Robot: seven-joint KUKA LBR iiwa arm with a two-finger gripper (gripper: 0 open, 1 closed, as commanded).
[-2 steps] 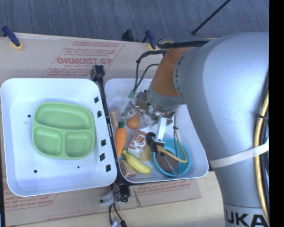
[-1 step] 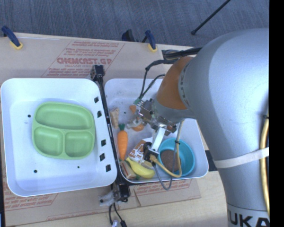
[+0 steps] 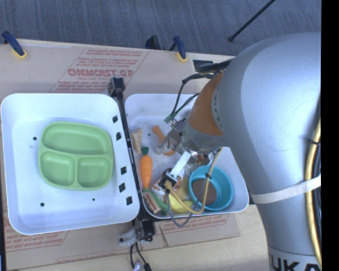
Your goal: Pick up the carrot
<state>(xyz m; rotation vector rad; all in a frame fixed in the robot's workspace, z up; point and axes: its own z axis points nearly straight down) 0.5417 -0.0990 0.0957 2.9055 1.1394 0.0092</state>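
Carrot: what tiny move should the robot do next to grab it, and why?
Probably slide the hand a little leftward in the view, until it sits over the carrot. The carrot lies along the left wall of the right bin, and the hand looks off to its right, nearer the bin's middle, not above it.

Gripper (image 3: 175, 141) in right bin (image 3: 152, 103). Just left of gripper and slightly nearer the front: carrot (image 3: 146, 171), beside the bin's left wall. Right of gripper, toward front: bowl (image 3: 226, 180). Well left of gripper: plate (image 3: 76, 154), in left bin (image 3: 20, 129). Bins side by side.
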